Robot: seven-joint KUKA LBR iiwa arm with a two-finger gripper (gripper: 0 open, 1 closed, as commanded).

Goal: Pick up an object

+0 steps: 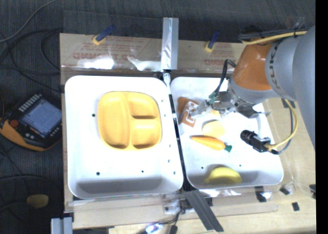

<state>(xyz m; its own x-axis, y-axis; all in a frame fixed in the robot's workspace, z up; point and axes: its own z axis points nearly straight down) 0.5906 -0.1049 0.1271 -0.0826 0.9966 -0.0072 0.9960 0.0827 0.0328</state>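
The right bin (pixel 266 163) holds several small objects. A brown and white piece (pixel 187 111) lies at its upper left. A pale yellow piece (pixel 213 127) sits near the middle, with an orange toy carrot (pixel 207 142) with a green tip just below it. A yellow banana-like object (pixel 223 175) rests by the front wall. My gripper (pixel 219 103) hangs low over the upper middle of this bin, just above the pale yellow piece and to the right of the brown and white piece. Nothing shows as held in it.
A yellow divided plate (pixel 129 119) lies in the left bin (pixel 82 171). A black connector on a yellow cable (pixel 255 140) hangs over the right bin's right side. The arm's orange band (pixel 251 71) covers the bin's upper right corner.
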